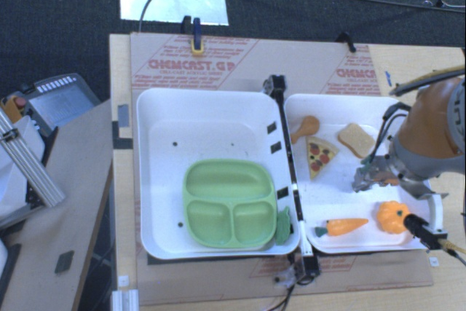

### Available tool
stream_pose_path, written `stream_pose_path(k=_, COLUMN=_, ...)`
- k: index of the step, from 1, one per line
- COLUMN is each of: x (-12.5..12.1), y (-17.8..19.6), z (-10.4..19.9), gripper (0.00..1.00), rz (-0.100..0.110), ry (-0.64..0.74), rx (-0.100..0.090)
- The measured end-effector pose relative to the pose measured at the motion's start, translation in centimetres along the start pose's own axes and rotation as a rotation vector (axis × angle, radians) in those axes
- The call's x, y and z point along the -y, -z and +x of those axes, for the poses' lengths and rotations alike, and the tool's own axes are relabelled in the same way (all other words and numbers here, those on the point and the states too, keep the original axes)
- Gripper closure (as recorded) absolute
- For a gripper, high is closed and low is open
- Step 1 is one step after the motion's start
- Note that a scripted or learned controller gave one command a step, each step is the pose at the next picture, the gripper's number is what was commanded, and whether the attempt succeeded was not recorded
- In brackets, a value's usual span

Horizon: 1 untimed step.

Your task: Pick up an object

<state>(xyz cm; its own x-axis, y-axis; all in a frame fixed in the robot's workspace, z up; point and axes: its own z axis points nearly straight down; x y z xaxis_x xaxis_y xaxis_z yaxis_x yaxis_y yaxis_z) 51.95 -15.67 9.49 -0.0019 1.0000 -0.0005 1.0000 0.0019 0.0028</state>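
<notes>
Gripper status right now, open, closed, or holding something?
Gripper: low in the right bin, between toast and pumpkin; open or closed cannot be told.

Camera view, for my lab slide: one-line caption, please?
KUKA arm lowers its gripper into the right bin among toy foods; green tray sits left.
</notes>
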Motion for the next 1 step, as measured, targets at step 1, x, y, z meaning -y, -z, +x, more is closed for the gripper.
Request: stream_pose_path(k=1, x=-0.90, y=4.89, z=0.56, gripper=1.00, rz=0.000, ry=0.002, rx=0.000)
